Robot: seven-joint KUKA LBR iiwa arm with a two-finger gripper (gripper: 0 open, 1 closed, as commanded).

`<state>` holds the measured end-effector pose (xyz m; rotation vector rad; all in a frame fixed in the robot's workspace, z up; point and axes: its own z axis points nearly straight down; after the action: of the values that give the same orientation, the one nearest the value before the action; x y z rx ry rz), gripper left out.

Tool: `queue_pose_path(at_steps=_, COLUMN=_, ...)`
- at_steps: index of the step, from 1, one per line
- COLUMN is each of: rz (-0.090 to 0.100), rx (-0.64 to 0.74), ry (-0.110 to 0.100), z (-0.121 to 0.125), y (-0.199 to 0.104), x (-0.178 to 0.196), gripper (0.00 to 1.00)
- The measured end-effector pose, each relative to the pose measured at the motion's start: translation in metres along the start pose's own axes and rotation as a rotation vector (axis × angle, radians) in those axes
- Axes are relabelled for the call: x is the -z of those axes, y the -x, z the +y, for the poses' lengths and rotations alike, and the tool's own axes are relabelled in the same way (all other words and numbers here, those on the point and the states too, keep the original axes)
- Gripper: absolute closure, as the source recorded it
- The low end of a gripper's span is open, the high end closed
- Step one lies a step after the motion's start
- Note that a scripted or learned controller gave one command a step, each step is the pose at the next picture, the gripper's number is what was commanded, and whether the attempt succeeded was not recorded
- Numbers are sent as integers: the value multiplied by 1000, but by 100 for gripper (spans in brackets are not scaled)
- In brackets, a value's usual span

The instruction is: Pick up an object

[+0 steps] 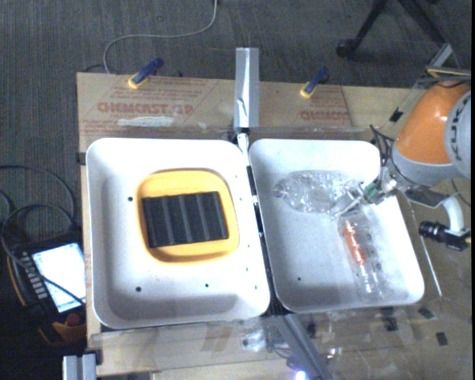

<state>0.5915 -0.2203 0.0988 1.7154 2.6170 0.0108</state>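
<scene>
In the left bin (103,212) a yellow tray with a dark ribbed insert (187,216) lay flat at the centre; it looked stiff and light, its raised rim the likeliest place to pinch. In the right bin (301,283) a crumpled clear plastic bag (315,191) sat toward twelve o'clock, soft, slippery and apt to slide or collapse under a grip. Toward four o'clock lay a clear packet with an orange item inside (359,248), thin and probably slick; its firmer middle seemed the best hold. The tool (374,191) hovered at the bin's two o'clock edge beside the bag; how far open it was I cannot tell
</scene>
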Motion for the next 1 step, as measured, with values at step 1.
queue_pose_path(at_steps=1, rz=6, rx=-79, ry=-11, z=-6, y=0, x=21, gripper=0)
